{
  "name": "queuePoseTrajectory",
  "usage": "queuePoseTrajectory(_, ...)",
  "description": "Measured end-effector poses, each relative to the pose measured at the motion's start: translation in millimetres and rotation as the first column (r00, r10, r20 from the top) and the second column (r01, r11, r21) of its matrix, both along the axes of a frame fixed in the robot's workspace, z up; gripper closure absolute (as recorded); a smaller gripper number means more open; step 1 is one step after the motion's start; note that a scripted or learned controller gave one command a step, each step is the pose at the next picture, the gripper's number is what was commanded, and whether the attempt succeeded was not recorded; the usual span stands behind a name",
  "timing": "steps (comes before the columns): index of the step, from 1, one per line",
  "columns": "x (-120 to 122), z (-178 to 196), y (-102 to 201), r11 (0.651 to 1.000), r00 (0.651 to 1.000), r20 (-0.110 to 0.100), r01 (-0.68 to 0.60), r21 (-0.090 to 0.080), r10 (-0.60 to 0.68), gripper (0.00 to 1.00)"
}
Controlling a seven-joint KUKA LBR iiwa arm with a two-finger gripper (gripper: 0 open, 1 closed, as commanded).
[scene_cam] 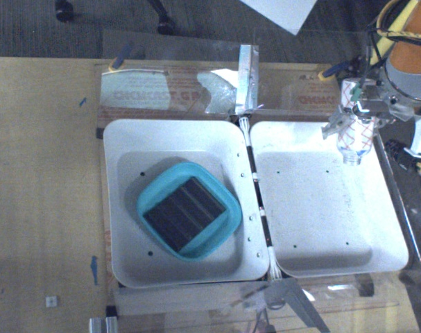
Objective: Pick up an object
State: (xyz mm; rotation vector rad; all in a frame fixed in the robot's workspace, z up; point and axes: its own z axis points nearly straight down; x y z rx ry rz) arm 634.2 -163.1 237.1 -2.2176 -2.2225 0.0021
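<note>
Wooden bench carries our two bins. Left of the divider, the left bin cradles a teal tray. Right of it, our gripper hangs over the right bin, clenched on a clear bottle, lifted so it clears the floor.

Light wooden bench seen from above, two shallow white bins side by side on it, left bin touching right bin along the middle, clear plastic packaging lay behind the left bin.
</note>
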Motion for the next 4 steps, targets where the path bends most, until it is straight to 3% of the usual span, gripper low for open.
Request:
queuePoseTrajectory(1,33,-31,-20,0.983,0.983,0.005,-0.186,-0.004,0.186,0.0)
queuePoseTrajectory(2,32,-131,-24,0.972,0.972,-0.003,-0.233,-0.003,0.233,0.0)
queuePoseTrajectory(3,34,-134,-29,0.963,0.963,-0.004,-0.268,0.002,0.268,0.0)
queuePoseTrajectory(4,35,-121,-30,0.963,0.963,-0.004,-0.269,-0.002,0.269,1.0)
